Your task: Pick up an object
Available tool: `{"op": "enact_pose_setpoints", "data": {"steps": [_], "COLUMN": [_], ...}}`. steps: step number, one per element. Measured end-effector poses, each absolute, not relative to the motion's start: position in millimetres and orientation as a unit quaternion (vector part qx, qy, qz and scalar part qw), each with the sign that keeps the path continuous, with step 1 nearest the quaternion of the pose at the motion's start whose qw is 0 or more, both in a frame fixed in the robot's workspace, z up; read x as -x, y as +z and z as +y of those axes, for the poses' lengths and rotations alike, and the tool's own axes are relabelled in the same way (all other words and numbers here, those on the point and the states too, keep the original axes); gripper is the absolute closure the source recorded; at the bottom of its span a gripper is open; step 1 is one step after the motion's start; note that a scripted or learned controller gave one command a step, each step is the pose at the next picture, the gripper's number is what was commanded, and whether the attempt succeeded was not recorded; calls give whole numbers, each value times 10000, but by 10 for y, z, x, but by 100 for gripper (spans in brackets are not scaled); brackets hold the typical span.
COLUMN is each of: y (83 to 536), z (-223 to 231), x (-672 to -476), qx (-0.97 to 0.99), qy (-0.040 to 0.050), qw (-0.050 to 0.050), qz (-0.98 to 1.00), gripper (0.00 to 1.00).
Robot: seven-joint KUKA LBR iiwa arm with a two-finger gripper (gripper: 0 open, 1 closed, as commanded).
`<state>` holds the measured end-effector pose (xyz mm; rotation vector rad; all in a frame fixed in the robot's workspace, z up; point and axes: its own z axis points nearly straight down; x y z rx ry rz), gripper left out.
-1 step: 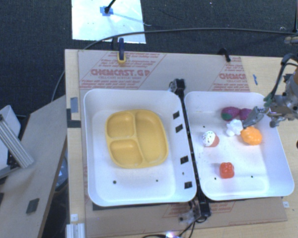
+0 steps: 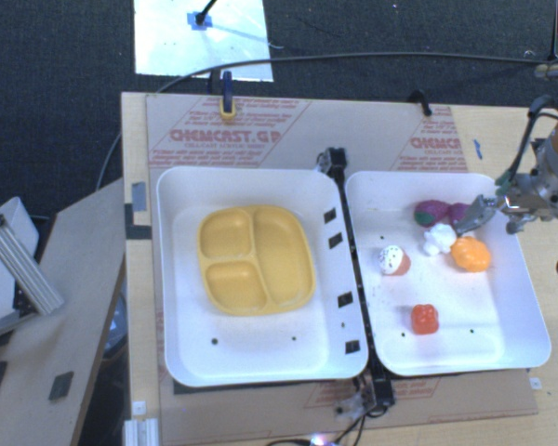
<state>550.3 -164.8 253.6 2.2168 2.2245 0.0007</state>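
The right bin (image 2: 530, 342) holds several small objects. A purple object (image 2: 434, 212) lies near its back, with a white piece (image 2: 439, 240) just in front of it. An orange ball-like object (image 2: 471, 255) sits to the right of the white piece. A white and orange rounded object (image 2: 392, 260) lies near the bin's left wall, and a red object (image 2: 425, 319) sits toward the front. My gripper (image 2: 495, 212) hangs over the bin's back right part, close beside the purple object and above the orange one. Nothing is visibly held in it.
The left bin (image 2: 181, 342) holds a yellow divided plate (image 2: 256, 258). Black clips (image 2: 339, 240) line the seam between the bins. A cable (image 2: 391, 59) runs across the bench behind the bins. A white sheet (image 2: 200, 26) lies on the dark floor beyond.
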Motion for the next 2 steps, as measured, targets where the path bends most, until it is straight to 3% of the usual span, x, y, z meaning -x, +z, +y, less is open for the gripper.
{"op": "enact_pose_setpoints", "data": {"steps": [2], "y": [1420], "z": [-1449], "x": [-5452], "qx": [-7067], "qy": [-4], "qw": [-13], "qz": [7075], "gripper": [0]}}
